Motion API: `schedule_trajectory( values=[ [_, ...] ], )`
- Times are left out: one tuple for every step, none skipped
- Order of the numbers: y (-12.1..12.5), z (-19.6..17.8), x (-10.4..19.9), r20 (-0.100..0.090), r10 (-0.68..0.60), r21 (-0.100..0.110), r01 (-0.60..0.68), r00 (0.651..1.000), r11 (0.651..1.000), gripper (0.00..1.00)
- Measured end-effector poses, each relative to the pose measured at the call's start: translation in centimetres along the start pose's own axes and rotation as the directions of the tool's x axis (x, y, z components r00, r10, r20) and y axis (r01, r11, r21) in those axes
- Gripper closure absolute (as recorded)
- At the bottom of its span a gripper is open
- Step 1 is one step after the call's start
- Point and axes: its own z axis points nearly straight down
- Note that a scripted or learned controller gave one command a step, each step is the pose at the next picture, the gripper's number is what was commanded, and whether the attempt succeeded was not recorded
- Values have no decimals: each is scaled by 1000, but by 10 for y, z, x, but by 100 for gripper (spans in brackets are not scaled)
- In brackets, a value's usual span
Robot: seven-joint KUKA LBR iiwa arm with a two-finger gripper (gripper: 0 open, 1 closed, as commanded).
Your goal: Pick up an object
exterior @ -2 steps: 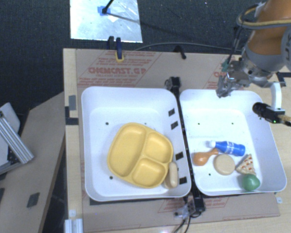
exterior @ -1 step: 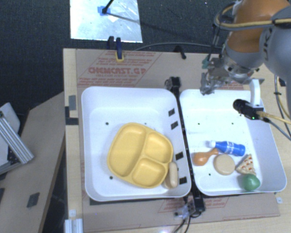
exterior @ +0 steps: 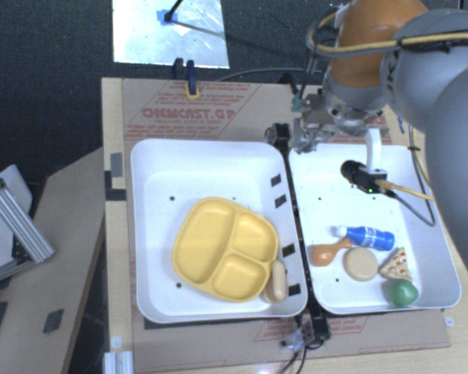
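My gripper (exterior: 305, 139) hangs over the back left corner of the right bin (exterior: 327, 302), close to the ridge between the two bins. Nothing shows between it and the bin floor. Far from it, in the front of the right bin, lie a blue bottle (exterior: 368, 237), an orange spoon-shaped piece (exterior: 326, 252), a tan round disc (exterior: 361, 264), a pizza slice (exterior: 395, 264) and a green ball (exterior: 402, 292). In the left bin (exterior: 152, 162) a yellow divided plate (exterior: 225, 248) sits with a tan roll (exterior: 277, 280) beside its front right edge.
The grey arm and its orange band (exterior: 370, 29) cover the back right of the bench. A blue and yellow clamp (exterior: 190, 76) stands behind the left bin. A metal rail (exterior: 12, 216) lies off to the left.
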Motion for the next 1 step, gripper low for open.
schedule_trajectory(
  values=[
    [5, 12, 57, 0, 0, -1, 0, 1000, 1000, 100]
  ],
)
